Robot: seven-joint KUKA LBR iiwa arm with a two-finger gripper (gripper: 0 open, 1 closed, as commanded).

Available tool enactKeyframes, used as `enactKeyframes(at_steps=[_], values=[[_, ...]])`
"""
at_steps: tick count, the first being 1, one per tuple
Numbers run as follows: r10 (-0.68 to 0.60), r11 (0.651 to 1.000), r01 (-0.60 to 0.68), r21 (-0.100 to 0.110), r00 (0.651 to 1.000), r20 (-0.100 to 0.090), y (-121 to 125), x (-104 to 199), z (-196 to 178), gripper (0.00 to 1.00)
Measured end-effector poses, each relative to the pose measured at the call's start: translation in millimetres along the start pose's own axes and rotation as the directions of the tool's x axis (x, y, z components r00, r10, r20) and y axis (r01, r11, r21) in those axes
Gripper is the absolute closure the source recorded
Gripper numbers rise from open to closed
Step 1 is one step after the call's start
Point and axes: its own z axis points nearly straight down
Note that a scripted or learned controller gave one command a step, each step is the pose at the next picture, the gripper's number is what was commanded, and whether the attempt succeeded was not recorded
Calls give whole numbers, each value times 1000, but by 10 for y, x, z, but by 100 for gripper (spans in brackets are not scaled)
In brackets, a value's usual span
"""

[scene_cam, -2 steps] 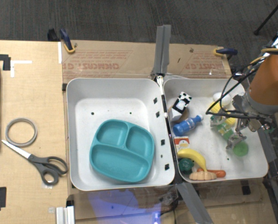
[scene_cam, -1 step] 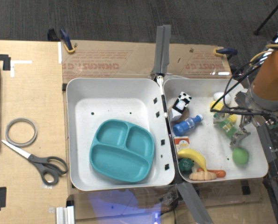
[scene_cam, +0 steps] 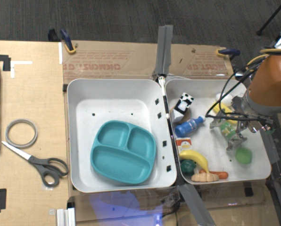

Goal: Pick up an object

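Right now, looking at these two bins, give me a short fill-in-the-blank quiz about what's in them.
1. The teal divided plate lies in the ____ bin as the camera sees it.
2. The banana in the right bin is ____ in colour.
3. On the bench left of the bins, the scissors lie just below a roll of ____.
4. The blue bottle lies between the banana and a black-and-white ____.

Missing words: left; yellow; tape; toy
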Motion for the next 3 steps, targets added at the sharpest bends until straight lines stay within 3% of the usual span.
enactKeyframes(at_steps=[1,2,3], values=[[4,1000,-4,2,1000,6,-5,-19,-108,100],[-32,999,32,2,999,1,320,72,-790,100],[-31,1000,31,1,1000,0,321,76,-784,0]])
